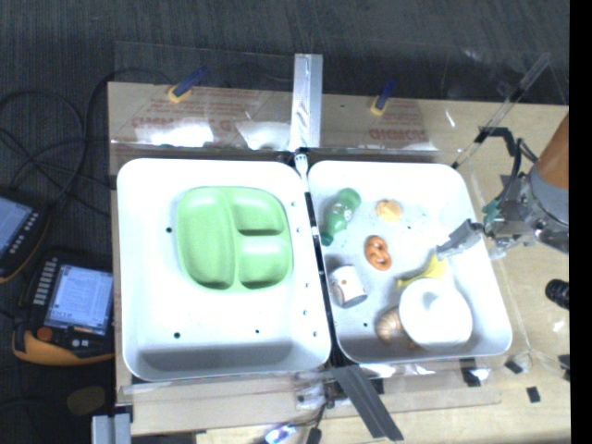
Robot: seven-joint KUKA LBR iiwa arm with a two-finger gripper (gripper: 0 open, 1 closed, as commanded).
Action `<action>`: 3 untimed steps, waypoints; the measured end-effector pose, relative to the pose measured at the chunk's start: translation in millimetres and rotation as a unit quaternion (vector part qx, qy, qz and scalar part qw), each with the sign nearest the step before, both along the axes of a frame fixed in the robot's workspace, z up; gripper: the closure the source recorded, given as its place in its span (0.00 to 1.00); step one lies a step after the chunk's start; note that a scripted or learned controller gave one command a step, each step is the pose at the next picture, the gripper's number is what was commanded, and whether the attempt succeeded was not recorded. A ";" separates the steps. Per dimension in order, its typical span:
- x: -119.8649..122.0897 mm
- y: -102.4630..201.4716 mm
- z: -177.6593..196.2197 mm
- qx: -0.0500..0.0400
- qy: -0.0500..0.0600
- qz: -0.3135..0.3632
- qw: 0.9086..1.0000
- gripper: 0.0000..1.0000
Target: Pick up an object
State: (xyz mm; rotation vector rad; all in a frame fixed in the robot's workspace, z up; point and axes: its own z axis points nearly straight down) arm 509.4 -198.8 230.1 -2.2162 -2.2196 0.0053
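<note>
End effector at right bin's edge, nothing held.

You have the end effector (462, 239) at the frame's right, just above the yellow piece (431, 267); I cannot tell its opening. Objects crowd the right bin (407, 176): white bowl (435, 314), orange toy (376, 252), green bottle (339, 212). Risk, in my judgement: descending here may clip the bowl and miss the piece.

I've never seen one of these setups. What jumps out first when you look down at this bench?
The big green divided tray lying alone in the left white bin catches the eye first. Next comes the cluster in the right white bin: a green bottle, an orange pretzel-like piece and a white bowl near the front. The tool reaches over that bin's right side, just above a yellow piece.
</note>
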 end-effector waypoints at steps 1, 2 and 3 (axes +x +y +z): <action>33.3 23.2 22.6 0.000 0.000 0.007 1.000 0.00; 76.4 58.9 -117.8 -0.001 0.001 -0.005 1.000 0.00; 66.6 72.4 -140.9 -0.004 -0.009 0.172 0.985 0.00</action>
